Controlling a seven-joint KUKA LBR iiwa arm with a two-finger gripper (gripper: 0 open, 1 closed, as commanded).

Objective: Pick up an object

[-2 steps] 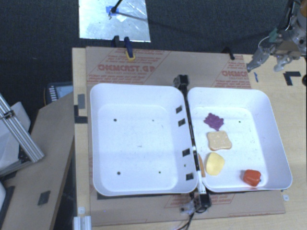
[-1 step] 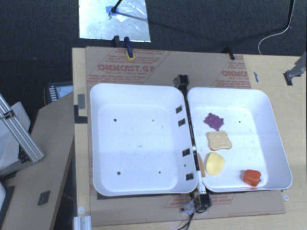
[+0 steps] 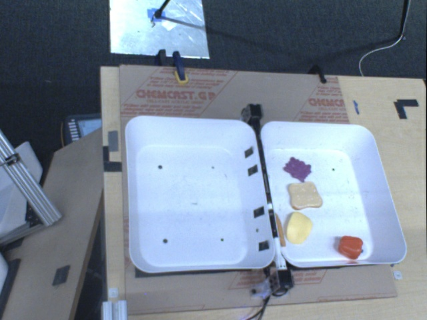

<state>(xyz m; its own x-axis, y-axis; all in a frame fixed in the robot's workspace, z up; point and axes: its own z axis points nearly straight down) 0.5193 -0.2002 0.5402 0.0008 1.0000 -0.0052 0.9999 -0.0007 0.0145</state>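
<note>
Four small objects lie in the right bin (image 3: 373,159). A purple bunch of grapes (image 3: 297,169) sits near its middle left. Just below it lies a tan slice of toast (image 3: 305,196). A yellow rounded piece (image 3: 299,228) rests lower, close to the divider between the bins. An orange-red piece (image 3: 350,247) sits at the bin's front right corner.
The left bin (image 3: 153,139) stands beside the right one, joined by a black-clipped seam (image 3: 261,185). Both rest on a cardboard sheet (image 3: 220,89). A shiny metal plate (image 3: 159,17) lies beyond the bench; an aluminium frame (image 3: 27,185) stands at the left.
</note>
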